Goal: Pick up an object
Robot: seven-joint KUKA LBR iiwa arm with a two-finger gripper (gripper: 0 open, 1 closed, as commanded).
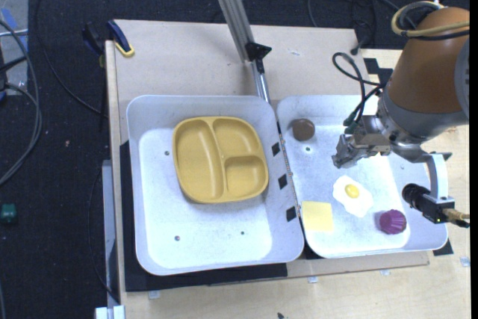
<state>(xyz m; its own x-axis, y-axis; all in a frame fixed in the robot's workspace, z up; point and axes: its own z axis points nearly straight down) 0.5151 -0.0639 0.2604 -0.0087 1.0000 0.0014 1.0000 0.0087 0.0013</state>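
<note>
1. Nearest me in the right bin (418,239) lie a purple ridged piece (391,221) and a yellow cheese square (317,216), well apart, one toward each front corner.
2. Just behind and between them sits a fried egg (352,195), white with a yellow yolk.
3. The hand (351,148) hangs right above the egg's far edge; whether it is open or closed I cannot tell, and nothing shows gripped in it.
4. Further back sits a small brown round thing (302,130) near that bin's far left corner.
5. In the left bin (149,228) rests a yellow divided plate (220,159).
6. The desk (187,60) stretches bare behind both bins.
</note>
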